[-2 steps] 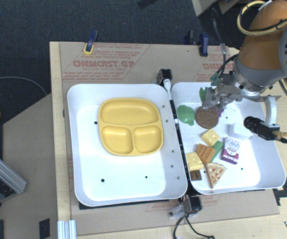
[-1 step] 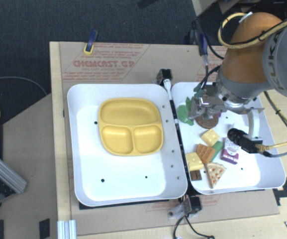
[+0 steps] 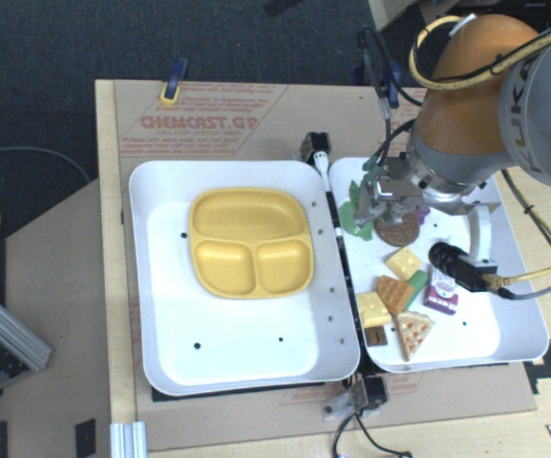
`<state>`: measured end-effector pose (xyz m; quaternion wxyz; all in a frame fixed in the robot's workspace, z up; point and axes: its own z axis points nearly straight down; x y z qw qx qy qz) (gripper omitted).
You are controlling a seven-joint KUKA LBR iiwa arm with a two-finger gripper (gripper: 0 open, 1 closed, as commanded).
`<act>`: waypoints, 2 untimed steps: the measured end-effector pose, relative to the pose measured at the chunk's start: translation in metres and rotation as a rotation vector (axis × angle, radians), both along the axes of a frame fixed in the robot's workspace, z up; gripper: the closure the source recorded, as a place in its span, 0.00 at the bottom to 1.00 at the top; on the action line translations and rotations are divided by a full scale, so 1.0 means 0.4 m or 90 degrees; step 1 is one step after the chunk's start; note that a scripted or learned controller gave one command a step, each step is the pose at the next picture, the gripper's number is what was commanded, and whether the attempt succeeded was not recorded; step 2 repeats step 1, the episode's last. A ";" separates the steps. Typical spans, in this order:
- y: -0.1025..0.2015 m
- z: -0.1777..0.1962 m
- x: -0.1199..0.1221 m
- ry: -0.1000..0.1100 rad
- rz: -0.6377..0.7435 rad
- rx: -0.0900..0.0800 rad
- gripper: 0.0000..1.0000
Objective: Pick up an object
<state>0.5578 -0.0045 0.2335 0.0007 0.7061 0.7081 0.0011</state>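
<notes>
Where the arm reaches in from the right, its gripper [image 3: 387, 194] sits low over the right bin [image 3: 514, 337], above a green piece [image 3: 358, 213] and a brown round piece [image 3: 396, 229]; jaw state cannot be told. Lower in that bin: yellow wedge [image 3: 404, 261], pizza slice [image 3: 413, 332], purple item [image 3: 440, 297]. Left bin [image 3: 160, 351]: one yellow divided plate [image 3: 251, 241].

Glossy white plastic bins [image 3: 160, 332], matt yellow plastic tray [image 3: 251, 239], rough brown cardboard sheet [image 3: 208, 122] beneath.
</notes>
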 end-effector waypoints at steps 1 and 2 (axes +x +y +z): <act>-0.011 -0.049 0.004 0.004 -0.002 0.000 1.00; -0.011 -0.049 0.004 0.004 -0.002 0.000 1.00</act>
